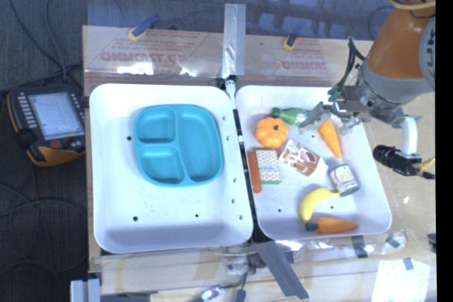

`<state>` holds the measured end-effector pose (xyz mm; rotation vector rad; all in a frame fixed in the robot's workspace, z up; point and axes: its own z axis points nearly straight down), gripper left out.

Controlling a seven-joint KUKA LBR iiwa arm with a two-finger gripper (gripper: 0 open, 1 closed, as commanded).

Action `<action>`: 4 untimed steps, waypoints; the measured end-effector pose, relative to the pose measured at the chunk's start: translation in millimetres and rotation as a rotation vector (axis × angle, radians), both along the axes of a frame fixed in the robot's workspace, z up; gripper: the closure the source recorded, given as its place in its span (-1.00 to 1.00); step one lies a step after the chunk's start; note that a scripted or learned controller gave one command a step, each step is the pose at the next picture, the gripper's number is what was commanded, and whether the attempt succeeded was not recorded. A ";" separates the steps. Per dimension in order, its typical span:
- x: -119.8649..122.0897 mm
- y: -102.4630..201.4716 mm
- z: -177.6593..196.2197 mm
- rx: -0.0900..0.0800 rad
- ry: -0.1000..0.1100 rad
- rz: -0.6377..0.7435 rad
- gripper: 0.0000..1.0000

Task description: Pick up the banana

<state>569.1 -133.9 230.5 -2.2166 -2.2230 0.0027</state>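
— What are the big things here?

— Two white bins side by side. The left bin (113,208) holds a blue plate (177,143) with three sections. The right bin (379,208) holds the food. The arm (400,46) comes in from the right, grey with an orange band.

— Where is the gripper?

— The gripper (329,117) hangs over the far part of the right bin, just above a carrot (330,138). Its fingers look spread apart, and nothing sits between them.

— And the banana?

— The banana (316,201) lies in the near part of the right bin, well apart from the fingers — closer to us than they are. The carrot and a small can (344,179) are between them.

— Which way does it point?

— It lies slanted. One end points toward the can, up and to the right. The other end points down, toward a second carrot (333,225) that lies just beside it.

— How does it look?

— Yellow, short and curved, with a dark tip at the low end.

— What else is small?

— An orange pumpkin (272,131), a green bottle (290,114), a snack pack (299,158) and a checked box (267,166).
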 end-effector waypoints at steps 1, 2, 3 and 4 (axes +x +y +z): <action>-85.9 43.3 -41.0 0.002 0.000 0.404 -1.00; -83.9 -10.5 132.0 -0.003 -0.005 0.430 -1.00; -84.5 -29.3 155.5 -0.003 -0.004 0.157 -1.00; -84.8 -89.3 198.9 -0.004 -0.002 -0.412 -1.00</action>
